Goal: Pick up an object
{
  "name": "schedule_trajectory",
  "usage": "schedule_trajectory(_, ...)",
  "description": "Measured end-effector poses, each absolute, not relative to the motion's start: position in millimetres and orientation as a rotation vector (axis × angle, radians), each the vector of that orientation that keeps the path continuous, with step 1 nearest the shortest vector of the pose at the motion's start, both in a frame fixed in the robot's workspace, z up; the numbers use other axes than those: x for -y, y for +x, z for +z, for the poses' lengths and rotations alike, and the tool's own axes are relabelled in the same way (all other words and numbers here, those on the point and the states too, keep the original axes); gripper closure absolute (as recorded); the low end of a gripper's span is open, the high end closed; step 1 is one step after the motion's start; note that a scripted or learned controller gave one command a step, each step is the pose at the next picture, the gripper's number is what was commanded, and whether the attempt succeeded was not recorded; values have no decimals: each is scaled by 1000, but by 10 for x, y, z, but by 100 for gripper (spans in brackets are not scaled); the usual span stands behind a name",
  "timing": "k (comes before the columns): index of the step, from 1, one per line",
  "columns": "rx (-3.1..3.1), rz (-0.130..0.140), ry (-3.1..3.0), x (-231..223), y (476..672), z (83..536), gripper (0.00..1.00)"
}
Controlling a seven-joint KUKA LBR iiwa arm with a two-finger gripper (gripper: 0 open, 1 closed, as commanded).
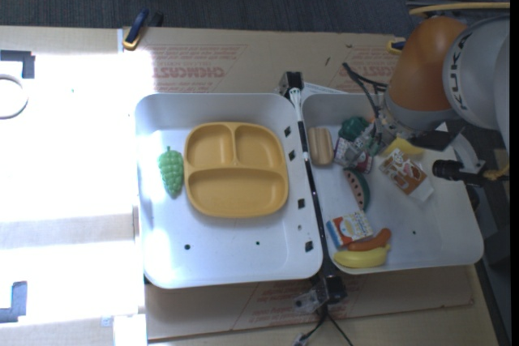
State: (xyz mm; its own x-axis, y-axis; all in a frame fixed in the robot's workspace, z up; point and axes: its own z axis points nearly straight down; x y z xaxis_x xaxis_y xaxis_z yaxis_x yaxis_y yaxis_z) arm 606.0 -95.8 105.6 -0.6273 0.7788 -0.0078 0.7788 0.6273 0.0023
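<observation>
Camera view: the gripper [362, 143] reaches down into the right bin [442, 243], just right of the bread roll [321, 146] and above the watermelon slice [358, 187]; whether it is open or closed cannot be told. Further from the roll lie a banana [362, 257], a sausage [372, 240] and a small carton [405, 173].

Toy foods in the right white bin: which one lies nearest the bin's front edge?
The yellow plastic banana, at the right white bin front edge. The orange carrot lies just behind it; the watermelon slice sits farther back.
</observation>
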Motion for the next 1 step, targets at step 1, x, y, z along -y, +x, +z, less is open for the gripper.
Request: schedule_trajectory(1, -2825, -2, 1351, 959, 6064, 1058, 0)
